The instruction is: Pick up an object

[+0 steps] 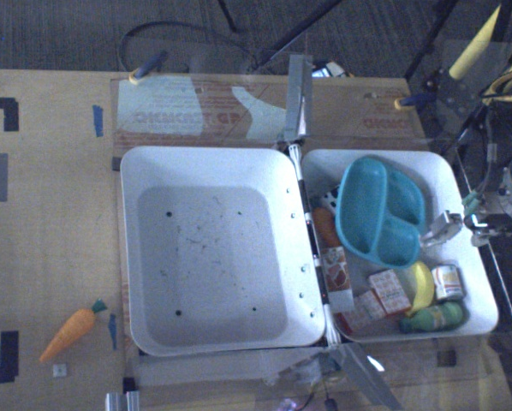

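Note:
The right bin (483, 308) holds a heap of small objects. A blue two-compartment dish (380, 208) lies on top of them, tilted. Below it are a yellow banana (422, 286), a green bottle (433, 318), a small can (448, 282) and red-and-white boxes (384, 294). An orange item (324, 226) and a packet (335, 269) lie along the bin's left wall. My gripper (442, 229) sits low at the dish's right rim, reaching in from the right edge. It looks close to or touching the rim.
The left bin (205, 171) stands beside the right one, with a metal divider (297, 101) between them at the back. A toy carrot (68, 332) lies on the bench at the lower left. Clamps and cables crowd the far right.

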Controlling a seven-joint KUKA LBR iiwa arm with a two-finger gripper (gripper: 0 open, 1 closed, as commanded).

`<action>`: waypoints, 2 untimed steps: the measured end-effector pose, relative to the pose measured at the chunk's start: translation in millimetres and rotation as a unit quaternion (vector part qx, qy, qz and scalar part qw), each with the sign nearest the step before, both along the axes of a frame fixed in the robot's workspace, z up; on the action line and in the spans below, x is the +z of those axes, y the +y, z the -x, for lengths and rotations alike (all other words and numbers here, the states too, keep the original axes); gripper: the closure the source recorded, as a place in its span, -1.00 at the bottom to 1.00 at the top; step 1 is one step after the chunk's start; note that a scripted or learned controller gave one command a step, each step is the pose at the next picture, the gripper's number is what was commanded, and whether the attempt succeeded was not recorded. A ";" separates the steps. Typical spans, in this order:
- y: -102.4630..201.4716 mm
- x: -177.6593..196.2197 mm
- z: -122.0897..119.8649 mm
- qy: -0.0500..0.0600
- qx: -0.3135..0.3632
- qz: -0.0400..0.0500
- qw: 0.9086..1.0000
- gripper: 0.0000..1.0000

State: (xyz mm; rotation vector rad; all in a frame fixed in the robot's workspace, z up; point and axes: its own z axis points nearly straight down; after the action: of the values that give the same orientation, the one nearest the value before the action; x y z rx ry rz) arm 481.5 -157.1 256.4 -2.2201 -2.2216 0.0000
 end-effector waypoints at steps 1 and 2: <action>43.3 -119.3 2.6 0.000 0.006 0.000 1.000 -1.00; 41.7 -109.7 2.2 -0.001 0.004 0.000 1.000 1.00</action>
State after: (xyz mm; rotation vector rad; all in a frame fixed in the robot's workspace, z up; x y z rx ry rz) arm 479.3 -115.4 146.7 -2.2128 -2.2319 -0.0012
